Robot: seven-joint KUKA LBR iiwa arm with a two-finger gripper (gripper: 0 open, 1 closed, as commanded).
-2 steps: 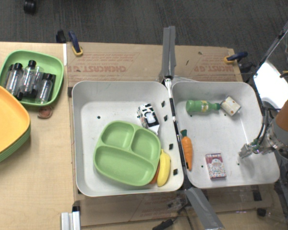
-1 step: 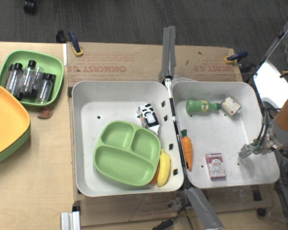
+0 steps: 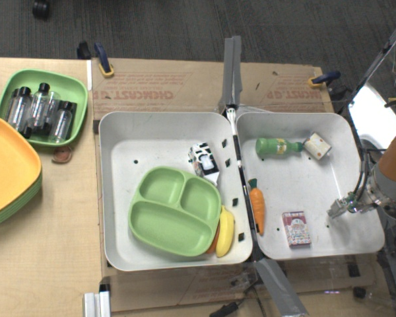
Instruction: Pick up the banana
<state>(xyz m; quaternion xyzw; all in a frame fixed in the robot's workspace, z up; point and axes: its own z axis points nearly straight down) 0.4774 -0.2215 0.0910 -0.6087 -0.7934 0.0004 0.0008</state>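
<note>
Robot gripper (image 3: 343,207) waits well away from the banana (image 3: 225,232).

The banana lies against the green divided plate (image 3: 175,210) — on its arm-side edge, half tucked under; approach from that open side. Finger state: cannot tell.

1. Arm enters at the 3 o'clock edge of the camera view; just a short stretch of it is in frame.
2. Orange band (image 3: 391,152) sits at the frame edge, with the grey wrist section directly below it, toward 6 o'clock.
3. Gripper (image 3: 343,207) reaches from the wrist toward 9 o'clock, tilted slightly down toward 8 o'clock.
4. Gripper body reads as pale metal with thin cables trailing back toward 3 o'clock.
5. Gripper tip is at about 4 o'clock from frame centre, low and close to the surface beneath.
6. Nothing is visible between the gripper's tips.
</note>
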